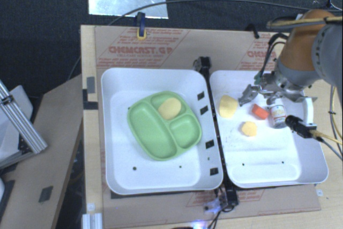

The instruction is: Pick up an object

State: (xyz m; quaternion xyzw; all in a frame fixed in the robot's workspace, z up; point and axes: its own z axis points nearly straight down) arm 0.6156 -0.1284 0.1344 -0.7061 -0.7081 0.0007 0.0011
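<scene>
Left bin (118, 169): holds a green divided plate (161, 137); a yellow piece (170, 108) sits in its upper compartment.
Right bin (268, 169): yellow lump (228, 106) near the left wall; small yellow piece (248, 128) below it; orange piece (260, 111); small bottle (277, 115).
Gripper (256, 93): low over the right bin's upper half; open or closed, cannot tell.
Key relation: orange piece lies just below-right of the gripper, nearest; yellow lump to its left.
Judgement: short drop needed.

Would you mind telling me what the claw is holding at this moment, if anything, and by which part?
It cannot be told: the claw hangs low in the right bin, close above the orange piece and the small bottle, with no thing visibly gripped.
</scene>
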